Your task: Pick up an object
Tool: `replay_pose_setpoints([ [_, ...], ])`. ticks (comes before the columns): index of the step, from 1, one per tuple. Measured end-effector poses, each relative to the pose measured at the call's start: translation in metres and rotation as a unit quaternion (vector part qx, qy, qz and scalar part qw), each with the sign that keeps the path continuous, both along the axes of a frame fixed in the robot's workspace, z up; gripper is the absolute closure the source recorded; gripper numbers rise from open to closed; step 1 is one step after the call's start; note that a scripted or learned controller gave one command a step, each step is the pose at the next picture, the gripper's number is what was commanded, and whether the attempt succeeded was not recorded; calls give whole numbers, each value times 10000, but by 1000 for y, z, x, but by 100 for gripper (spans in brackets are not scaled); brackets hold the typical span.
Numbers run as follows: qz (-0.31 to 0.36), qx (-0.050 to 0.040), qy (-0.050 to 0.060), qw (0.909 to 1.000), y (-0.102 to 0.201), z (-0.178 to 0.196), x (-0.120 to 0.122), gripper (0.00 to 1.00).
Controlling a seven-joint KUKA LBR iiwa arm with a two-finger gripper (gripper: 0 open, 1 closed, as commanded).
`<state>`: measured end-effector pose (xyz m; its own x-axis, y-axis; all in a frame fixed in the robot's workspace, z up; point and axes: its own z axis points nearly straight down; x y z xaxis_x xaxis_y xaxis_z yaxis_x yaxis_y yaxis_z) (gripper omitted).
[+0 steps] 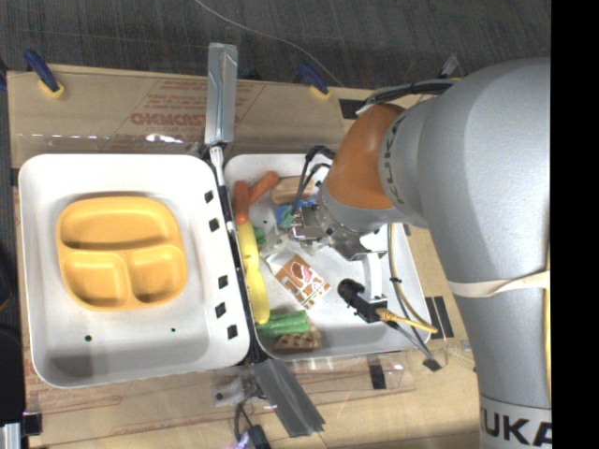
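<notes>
My gripper (301,223) hangs low in the upper middle of the right bin (404,279), mostly hidden beneath the grey arm and its orange band. Around it lie an orange carrot (255,191) at the bin's top left, a blue item (284,217) right beside the gripper, and a white packet with red and orange print (299,281) just below it. A yellow banana (251,271) runs along the left wall. A green piece (284,323) and a brown item (295,341) rest at the bin's front.
The left bin (42,344) holds a yellow divided tray (122,249). A metal divider (221,92) sticks up between the bins at the back. Cardboard (112,101) lies behind the left bin.
</notes>
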<state>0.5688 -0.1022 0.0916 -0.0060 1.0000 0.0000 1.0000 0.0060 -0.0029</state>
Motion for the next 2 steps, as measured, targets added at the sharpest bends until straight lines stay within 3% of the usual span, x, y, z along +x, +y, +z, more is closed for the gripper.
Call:
replay_pose_setpoints([
  [1, 1785, 5, -7, 9839, -10, 0, -70, 0],
  [2, 897, 3, -7, 9960, -20, 0, 18, 0],
])
